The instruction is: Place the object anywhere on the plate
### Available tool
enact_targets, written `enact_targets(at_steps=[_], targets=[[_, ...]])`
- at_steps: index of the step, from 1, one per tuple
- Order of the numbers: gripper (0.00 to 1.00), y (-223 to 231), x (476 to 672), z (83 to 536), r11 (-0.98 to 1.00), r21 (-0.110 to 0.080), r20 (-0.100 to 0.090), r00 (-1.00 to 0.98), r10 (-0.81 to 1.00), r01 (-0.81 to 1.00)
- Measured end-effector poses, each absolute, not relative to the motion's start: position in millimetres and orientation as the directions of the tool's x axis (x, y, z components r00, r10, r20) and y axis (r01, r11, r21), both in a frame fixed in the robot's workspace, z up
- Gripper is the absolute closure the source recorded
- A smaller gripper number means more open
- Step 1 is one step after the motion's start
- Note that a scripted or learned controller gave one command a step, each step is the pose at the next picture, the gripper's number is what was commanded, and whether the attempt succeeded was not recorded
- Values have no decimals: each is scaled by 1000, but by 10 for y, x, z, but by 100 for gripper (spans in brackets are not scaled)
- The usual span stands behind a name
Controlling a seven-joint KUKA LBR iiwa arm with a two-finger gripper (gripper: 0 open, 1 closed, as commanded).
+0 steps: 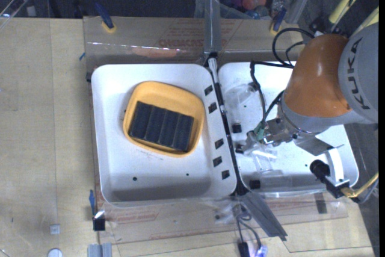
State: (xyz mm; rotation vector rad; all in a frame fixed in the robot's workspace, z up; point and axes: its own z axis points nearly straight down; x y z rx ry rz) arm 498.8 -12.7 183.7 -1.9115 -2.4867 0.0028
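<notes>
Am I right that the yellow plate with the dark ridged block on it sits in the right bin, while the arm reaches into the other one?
Not quite: the camera view shows the yellow plate, with the dark block on it, in the left bin. The arm reaches into the right bin.

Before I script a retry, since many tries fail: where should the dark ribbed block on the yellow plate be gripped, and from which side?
Grip the dark ribbed block across its shorter width, near the middle, coming straight down from above. It lies flat inside the yellow plate, whose raised rim likely blocks a side approach. Its long edges sit slightly tilted, so turn the gripper to match.
</notes>
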Motion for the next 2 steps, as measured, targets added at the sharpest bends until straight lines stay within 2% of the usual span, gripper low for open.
enact_targets(at_steps=[1, 2], targets=[[100, 360, 5455, 1839, 306, 0, 0, -306, 952, 952], [0, 357, 5456, 1840, 305, 0, 0, -305, 952, 952]])
